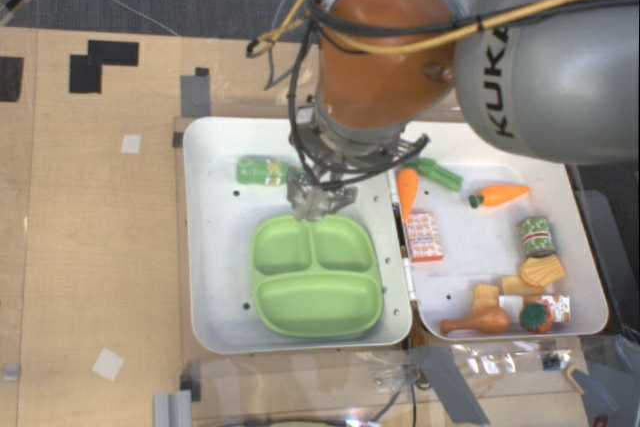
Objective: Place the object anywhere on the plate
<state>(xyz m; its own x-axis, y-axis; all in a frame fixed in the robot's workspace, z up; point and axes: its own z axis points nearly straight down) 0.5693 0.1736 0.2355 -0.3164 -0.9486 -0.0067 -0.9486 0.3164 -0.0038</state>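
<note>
I am hovering my gripper (318,196) over the far rim of the green plate (316,277) in the left bin (215,245); whether its fingers are apart or together cannot be told. A green bottle (261,171) is lying in that bin, just beyond the plate.

Two shallow white bins sit side by side: the left bin (205,245) and the right bin (590,275). The left bin bears one green three-compartment plate (316,277) and one green bottle (262,171). The right bin bears two toy carrots, one upright (407,189) and one lying flat (502,196), plus one green vegetable (440,174), one red-and-white carton (424,236), one green can (536,236), one red-and-green round fruit (537,316) and one brown gourd-shaped piece (476,321). Several tan pieces (540,272) cluster there too; their exact count cannot be told.
</note>
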